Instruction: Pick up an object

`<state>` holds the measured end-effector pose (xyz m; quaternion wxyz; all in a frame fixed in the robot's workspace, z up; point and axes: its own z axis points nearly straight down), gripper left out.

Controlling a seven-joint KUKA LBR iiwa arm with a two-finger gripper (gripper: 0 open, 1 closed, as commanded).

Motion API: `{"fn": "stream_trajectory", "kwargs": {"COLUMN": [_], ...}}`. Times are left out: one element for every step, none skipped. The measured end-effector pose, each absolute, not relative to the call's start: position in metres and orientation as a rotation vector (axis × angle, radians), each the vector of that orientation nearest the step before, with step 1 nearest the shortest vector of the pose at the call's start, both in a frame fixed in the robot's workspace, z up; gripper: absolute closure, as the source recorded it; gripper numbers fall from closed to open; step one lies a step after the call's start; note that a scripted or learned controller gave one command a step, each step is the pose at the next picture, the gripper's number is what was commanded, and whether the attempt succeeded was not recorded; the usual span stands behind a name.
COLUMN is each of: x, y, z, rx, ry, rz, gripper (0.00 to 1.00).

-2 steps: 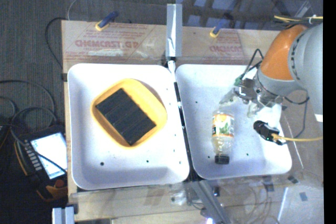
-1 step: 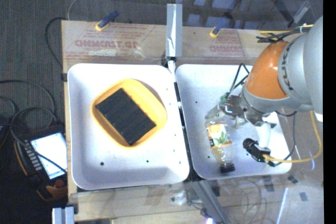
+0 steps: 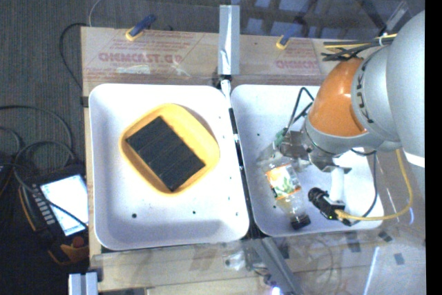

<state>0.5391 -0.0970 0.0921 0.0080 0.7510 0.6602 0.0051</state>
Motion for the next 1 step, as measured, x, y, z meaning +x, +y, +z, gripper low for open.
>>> {"fn": "stream_trajectory", "kwargs": {"x": [0.5404], "y": [-0.0956], "z": [0.1019], "rx": [2.349], "ry": [2.065], "rz": [0.022], "gripper": [1.00]}}
